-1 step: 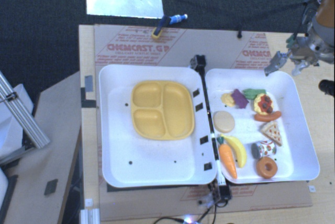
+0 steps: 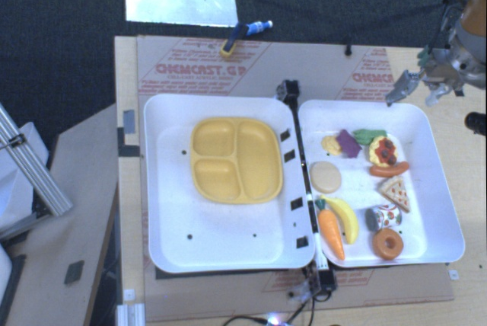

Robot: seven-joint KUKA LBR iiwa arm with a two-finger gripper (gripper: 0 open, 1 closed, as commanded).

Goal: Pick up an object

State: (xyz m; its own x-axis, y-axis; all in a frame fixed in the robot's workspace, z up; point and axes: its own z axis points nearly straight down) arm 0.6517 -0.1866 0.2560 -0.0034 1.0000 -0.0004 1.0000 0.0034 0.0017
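Camera view | claw open, holding nothing, above right bin's far rim | toy food in right bin: carrot, banana, donut, pizza | yellow tray in left bin

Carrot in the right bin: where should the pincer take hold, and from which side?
Probably across the thick orange middle of the carrot, coming straight down from above. It lies flat, pointing toward the bin's near edge, with the banana close along its right and the bin wall on its left, so a sideways approach looks blocked. The pincer hangs above the far rim.
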